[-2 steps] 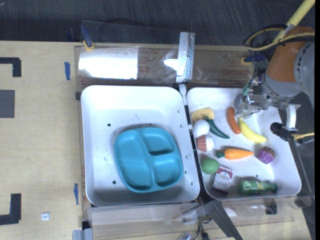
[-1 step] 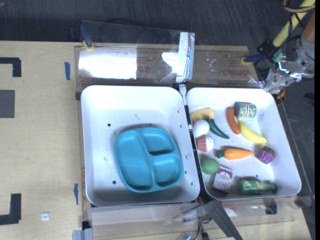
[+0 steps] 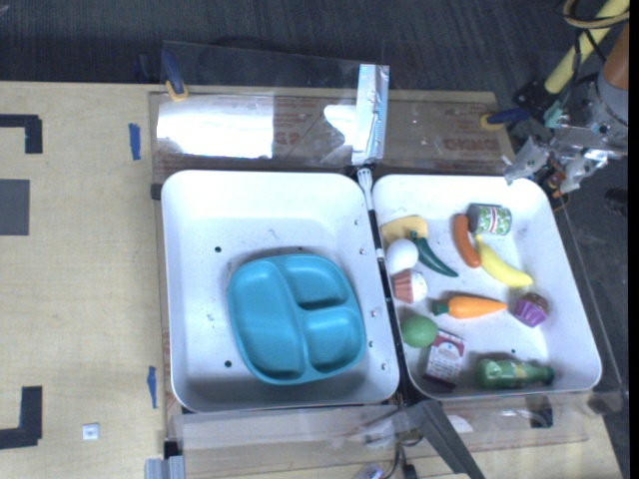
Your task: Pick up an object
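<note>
The objects to choose from all lie in the right bin (image 3: 574, 267). A small can (image 3: 489, 219) with a green label sits near the far edge, with a red-orange sausage-like piece (image 3: 462, 239) just beside it and a banana (image 3: 502, 265) slanting below. Toward the middle of the bin lies a carrot (image 3: 471, 306), with a purple piece (image 3: 530, 309) near its tip. Along the divider side are a yellow piece (image 3: 403, 228), a green chili (image 3: 431, 255), a white egg (image 3: 401, 255) and a small cupcake-like toy (image 3: 408, 287). Nearer the front are a lime-green round item (image 3: 419, 330), a small carton (image 3: 444, 357) and a green bottle (image 3: 512, 372) lying on its side.

The left bin (image 3: 190, 267) holds a blue divided plate (image 3: 296, 317). Both bins rest on the wooden counter (image 3: 70, 267).

As for progress, nothing appears lifted: every item rests on the bin floor, so the whole pick is judged still to do, from choosing a target to descending, closing and raising it.

The gripper (image 3: 552, 160) sits at the far right corner of the right bin, over or just outside its rim, well apart from most items and nearest the can. The wrist (image 3: 609, 98) behind it is at the frame's upper right, trailing yellow cabling (image 3: 589, 18). Whether the fingers are apart or together cannot be told; the tool is too small and cluttered here.
</note>
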You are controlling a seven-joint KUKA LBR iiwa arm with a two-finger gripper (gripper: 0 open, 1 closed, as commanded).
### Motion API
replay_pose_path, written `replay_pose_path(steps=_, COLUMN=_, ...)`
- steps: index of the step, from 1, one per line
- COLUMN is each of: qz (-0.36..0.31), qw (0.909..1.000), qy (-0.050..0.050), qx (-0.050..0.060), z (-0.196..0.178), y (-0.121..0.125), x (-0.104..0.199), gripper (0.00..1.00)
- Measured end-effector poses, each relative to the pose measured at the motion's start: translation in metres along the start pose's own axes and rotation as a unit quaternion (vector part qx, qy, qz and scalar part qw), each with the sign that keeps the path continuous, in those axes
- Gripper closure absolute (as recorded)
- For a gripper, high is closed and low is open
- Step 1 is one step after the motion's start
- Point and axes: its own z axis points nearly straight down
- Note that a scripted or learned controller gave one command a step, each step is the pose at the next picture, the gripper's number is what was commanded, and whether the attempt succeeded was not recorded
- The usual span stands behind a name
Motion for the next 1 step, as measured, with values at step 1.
replay_pose_path(steps=1, qz=-0.048, qw=0.9988, qy=0.001, qx=-0.002, z=0.1373, y=0.0032, x=0.0108, gripper=0.00)
